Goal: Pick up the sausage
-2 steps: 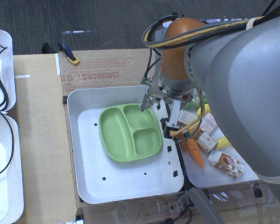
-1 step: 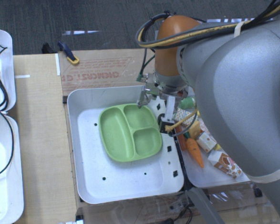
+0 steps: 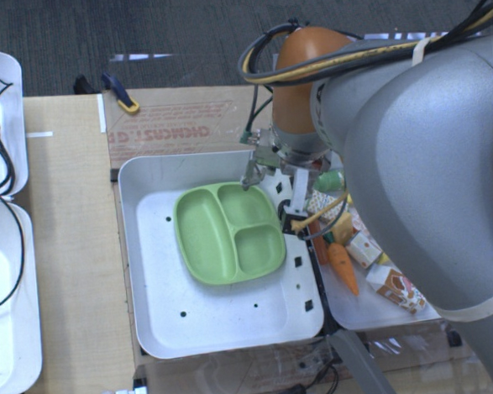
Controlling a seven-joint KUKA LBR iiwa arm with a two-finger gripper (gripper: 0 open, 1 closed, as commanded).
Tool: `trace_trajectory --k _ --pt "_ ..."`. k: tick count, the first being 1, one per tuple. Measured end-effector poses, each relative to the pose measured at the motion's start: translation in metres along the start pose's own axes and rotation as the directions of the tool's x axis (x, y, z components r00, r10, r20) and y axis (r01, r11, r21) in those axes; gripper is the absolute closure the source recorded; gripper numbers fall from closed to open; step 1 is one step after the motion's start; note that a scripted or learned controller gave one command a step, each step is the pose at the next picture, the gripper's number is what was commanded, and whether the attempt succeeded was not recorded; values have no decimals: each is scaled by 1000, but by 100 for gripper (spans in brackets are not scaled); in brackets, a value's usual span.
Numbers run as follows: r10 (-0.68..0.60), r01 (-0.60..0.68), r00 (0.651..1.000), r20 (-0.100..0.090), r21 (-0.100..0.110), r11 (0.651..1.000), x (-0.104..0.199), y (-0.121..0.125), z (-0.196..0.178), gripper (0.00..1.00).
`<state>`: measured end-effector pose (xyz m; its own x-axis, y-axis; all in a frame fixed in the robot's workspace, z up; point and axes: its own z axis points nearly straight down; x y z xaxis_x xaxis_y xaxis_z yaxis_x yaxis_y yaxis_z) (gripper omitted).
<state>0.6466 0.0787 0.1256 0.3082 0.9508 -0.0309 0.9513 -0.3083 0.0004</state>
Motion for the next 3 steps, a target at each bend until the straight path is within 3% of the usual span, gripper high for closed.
trace_trajectory --k 3 --pt "111 -111 994 3 -6 994 3 5 1 0"
